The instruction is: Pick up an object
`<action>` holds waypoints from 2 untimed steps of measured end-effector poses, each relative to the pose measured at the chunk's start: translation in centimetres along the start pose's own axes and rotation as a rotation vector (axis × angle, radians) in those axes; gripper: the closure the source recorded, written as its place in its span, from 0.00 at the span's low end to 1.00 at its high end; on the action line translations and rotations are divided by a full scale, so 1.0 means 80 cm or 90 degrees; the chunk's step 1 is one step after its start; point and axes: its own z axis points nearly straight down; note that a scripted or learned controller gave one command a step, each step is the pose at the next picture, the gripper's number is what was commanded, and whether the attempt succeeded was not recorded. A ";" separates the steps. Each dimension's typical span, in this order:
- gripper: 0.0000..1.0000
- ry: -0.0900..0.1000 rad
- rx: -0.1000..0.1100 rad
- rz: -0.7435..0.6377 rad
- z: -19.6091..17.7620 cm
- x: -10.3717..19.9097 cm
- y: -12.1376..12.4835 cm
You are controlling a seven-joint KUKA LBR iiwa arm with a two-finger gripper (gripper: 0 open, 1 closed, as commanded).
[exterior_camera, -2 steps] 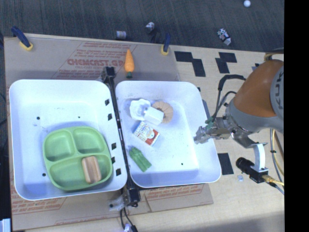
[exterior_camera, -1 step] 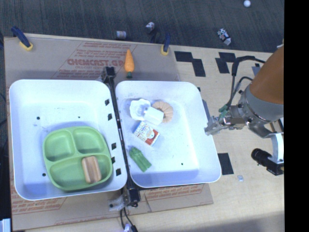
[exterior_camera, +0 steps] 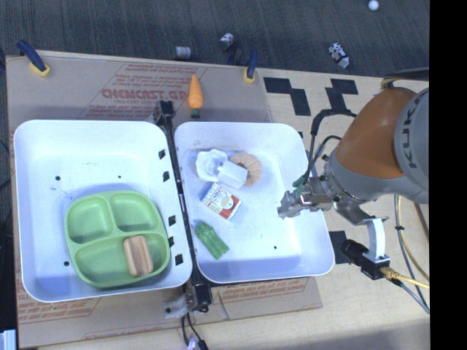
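In the right bin (exterior_camera: 292, 257) lie several objects: a white cup-like piece (exterior_camera: 213, 163), a tan ring-shaped pastry (exterior_camera: 249, 166), a small red and white carton (exterior_camera: 221, 200) and a green block (exterior_camera: 211, 240). My gripper (exterior_camera: 294, 203) hangs over the right side of that bin, well to the right of the carton, with nothing visibly in it. The orange-banded wrist (exterior_camera: 376, 148) rises behind it at the right edge.
The left bin (exterior_camera: 40, 148) holds a green divided plate (exterior_camera: 115, 237) with a tan wooden block (exterior_camera: 136, 255) in its front section. An orange carrot toy (exterior_camera: 195, 92) lies on the cardboard behind the bins. Yellow and blue clamps sit at the bench's back edge.
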 end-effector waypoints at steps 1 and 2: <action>1.00 0.000 0.000 0.001 -0.001 -0.018 0.080; 0.00 0.000 0.000 0.001 -0.001 -0.018 0.080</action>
